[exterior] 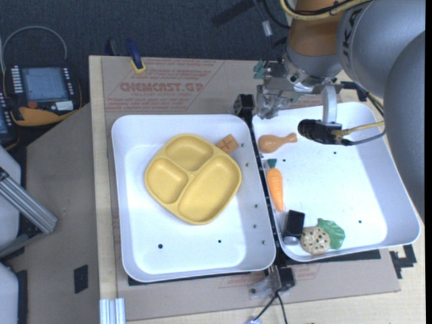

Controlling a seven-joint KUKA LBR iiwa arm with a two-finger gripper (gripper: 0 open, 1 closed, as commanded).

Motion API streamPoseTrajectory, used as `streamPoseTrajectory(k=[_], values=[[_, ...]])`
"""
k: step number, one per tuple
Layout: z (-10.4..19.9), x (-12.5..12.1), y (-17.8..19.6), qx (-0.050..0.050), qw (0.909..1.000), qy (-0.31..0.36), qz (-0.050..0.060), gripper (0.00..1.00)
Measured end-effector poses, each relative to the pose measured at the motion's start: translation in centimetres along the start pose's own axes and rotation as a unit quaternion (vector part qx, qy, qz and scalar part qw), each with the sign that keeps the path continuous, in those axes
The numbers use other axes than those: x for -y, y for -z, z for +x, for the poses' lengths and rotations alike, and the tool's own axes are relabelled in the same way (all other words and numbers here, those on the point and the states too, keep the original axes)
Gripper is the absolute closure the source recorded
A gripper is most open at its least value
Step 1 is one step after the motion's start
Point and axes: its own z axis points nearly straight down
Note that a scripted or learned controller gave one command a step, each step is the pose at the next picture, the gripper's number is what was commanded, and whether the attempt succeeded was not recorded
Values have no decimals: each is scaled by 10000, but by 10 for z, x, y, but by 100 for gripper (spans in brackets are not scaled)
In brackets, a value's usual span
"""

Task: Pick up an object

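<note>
My gripper hangs over the far left corner of the right bin, just above and behind a tan toy drumstick. Nothing shows between its tips. Along the right bin's left wall lies an orange carrot with a green top. Near the front of that bin sit a small black block, a speckled cookie and a green leafy piece.
The left bin holds a yellow divided plate, with a small brown block at its far right edge. A raised rim separates the two bins. The big grey arm covers the upper right.
</note>
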Motion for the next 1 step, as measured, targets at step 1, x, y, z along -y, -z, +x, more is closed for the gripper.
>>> streamPoseTrajectory(k=[1], values=[[52, -4, -10, -3, 10000, 0, -4, 100]])
